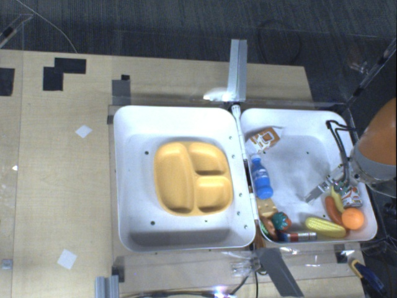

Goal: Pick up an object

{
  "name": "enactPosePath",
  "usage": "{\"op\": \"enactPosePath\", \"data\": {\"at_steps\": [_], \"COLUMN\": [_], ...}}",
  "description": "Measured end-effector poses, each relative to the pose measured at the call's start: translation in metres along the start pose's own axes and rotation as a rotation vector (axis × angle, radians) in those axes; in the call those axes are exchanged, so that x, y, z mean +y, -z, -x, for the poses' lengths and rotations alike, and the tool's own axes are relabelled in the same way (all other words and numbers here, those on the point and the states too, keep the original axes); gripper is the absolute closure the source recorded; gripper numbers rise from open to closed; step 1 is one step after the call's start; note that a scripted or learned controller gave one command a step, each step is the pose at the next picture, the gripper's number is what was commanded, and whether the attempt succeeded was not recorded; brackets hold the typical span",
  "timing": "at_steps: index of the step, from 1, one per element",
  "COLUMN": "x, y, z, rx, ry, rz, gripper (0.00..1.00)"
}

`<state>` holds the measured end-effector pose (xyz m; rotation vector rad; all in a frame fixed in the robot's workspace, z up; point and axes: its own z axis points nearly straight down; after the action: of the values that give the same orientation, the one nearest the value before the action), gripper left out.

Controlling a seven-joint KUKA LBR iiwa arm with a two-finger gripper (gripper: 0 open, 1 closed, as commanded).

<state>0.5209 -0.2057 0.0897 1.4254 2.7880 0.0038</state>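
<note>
Seemingly mid-approach, the hand (317, 191) hung with fingers spread and holding nothing at about four o'clock in the right bin (298, 157), just beside the orange (352, 219), needing to drop lower and close.

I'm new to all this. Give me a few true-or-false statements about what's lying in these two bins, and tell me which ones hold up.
1. A yellow divided tray lies in the left bin. True.
2. The blue bottle lies in the left bin beside the tray. False: it lies in the right bin, along its left wall.
3. An orange ball sits near the right bin's near right corner. True.
4. The gripper reaches over the left bin. False: it is over the right bin, near its right side.
5. The corn cob lies close to the orange ball. True.
</note>
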Motion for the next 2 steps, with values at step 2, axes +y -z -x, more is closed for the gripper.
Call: {"op": "enactPosePath", "data": {"at_steps": [2], "x": [0.016], "y": [0.0], "z": [-0.012], "rx": [-0.004], "ry": [-0.034], "rz": [0.002], "gripper": [0.0]}}
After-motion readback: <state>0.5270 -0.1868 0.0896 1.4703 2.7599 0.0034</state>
